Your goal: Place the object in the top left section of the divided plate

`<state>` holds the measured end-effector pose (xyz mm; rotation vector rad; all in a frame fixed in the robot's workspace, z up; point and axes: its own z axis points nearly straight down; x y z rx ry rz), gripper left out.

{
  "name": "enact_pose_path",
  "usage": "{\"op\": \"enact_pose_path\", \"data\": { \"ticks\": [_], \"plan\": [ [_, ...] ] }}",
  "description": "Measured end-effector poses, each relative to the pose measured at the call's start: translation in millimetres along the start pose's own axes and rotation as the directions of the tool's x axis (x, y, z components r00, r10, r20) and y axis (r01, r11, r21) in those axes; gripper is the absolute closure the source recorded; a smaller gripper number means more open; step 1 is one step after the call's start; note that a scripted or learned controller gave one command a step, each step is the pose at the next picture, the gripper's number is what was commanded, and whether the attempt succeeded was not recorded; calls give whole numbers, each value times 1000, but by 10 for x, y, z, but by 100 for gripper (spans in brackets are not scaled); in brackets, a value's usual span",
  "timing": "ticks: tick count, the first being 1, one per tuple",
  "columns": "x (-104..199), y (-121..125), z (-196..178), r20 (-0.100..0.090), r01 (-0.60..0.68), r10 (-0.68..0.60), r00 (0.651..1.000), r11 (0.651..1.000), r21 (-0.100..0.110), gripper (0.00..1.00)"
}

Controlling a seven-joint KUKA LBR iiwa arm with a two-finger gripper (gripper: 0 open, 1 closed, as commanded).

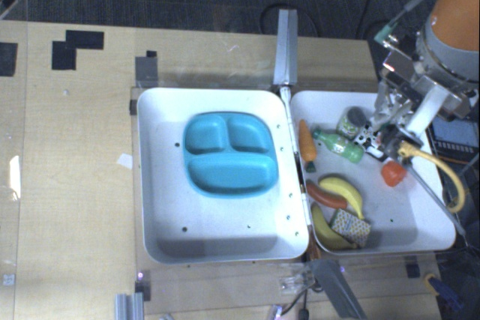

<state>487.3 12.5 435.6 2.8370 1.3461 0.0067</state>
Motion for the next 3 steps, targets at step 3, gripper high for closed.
{"op": "enact_pose_path", "data": {
  "ticks": [3],
  "plan": [
    [-632,514,5,3,-552,552,834,834,0,100]
  ]
}}
